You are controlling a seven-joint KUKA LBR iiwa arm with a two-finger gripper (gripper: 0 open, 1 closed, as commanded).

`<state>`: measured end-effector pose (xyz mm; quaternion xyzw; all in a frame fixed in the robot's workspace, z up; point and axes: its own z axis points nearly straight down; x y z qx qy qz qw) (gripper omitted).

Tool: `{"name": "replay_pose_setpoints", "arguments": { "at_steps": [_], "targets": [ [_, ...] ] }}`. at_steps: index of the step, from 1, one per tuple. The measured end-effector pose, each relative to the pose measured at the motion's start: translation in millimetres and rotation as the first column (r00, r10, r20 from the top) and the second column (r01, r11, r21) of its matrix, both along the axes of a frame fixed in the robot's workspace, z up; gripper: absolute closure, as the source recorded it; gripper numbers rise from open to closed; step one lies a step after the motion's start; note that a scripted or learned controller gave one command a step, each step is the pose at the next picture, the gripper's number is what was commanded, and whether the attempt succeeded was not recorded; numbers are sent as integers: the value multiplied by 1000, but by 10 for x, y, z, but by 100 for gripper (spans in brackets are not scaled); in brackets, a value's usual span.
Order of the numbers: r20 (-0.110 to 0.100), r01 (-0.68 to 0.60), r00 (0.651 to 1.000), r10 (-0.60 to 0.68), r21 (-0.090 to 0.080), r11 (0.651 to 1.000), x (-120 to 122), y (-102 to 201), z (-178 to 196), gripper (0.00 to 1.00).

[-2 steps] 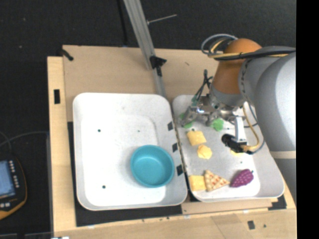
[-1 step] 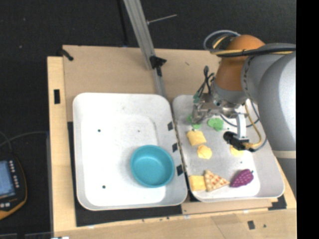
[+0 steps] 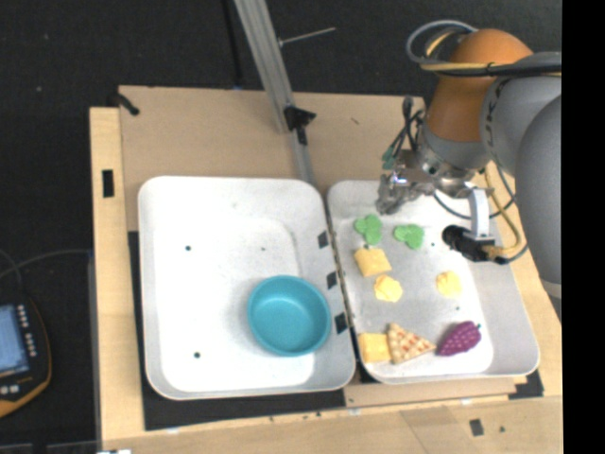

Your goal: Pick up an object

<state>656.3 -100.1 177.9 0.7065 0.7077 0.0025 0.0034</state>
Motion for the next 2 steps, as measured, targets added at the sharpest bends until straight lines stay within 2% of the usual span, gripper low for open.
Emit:
{"name": "replay_pose_setpoints", "arguments": {
  "at_steps": [1,2],
  "targets": [
    [-1,-1,1000,1,0,1000,16,-15,519,100],
    [-7,-5,1000,5,2,1000,-186,533,567,100]
  ]
}}
